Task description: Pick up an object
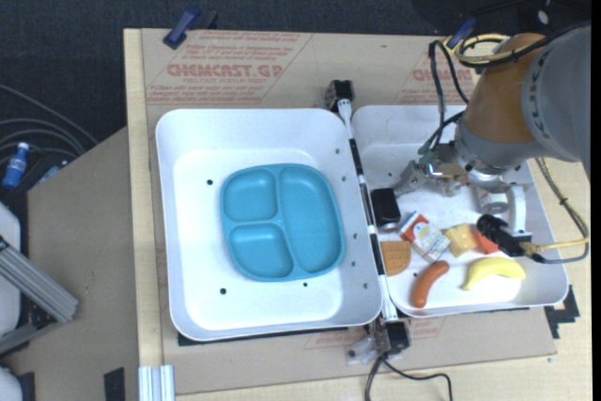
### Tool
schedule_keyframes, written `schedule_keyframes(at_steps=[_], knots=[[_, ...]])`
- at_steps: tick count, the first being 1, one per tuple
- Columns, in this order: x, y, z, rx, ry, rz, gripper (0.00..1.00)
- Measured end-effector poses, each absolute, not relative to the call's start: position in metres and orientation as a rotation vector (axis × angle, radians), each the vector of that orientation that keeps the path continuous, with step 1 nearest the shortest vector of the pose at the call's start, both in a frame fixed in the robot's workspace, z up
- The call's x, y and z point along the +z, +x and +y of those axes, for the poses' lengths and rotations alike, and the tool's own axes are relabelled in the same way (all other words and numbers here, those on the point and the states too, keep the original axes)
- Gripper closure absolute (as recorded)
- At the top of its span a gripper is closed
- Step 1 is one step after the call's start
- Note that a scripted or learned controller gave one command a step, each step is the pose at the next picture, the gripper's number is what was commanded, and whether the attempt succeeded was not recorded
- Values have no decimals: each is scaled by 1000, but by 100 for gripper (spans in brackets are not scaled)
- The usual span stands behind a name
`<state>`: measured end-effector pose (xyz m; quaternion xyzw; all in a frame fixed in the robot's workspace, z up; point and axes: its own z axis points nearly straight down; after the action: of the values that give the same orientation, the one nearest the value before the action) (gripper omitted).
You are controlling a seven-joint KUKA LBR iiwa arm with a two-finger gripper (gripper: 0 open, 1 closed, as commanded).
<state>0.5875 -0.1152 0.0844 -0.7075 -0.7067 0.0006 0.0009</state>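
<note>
One banana (495, 272), one sausage (429, 283), one blue tray (281, 221).

A blue divided plate (281, 222) lies in the left bin (178, 146); food items crowd the right bin (394, 122).

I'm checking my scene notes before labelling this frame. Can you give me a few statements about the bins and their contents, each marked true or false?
1. The blue divided plate lies in the left bin. True.
2. The banana lies on the blue plate. False: it lies in the right bin.
3. The sausage lies left of the banana. True.
4. The arm hangs over the left bin. False: it is over the right bin.
</note>
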Motion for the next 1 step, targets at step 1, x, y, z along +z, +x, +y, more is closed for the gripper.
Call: schedule_keyframes(at_steps=[1], knots=[[85,615,-91,-2,-2221,-2223,0]])
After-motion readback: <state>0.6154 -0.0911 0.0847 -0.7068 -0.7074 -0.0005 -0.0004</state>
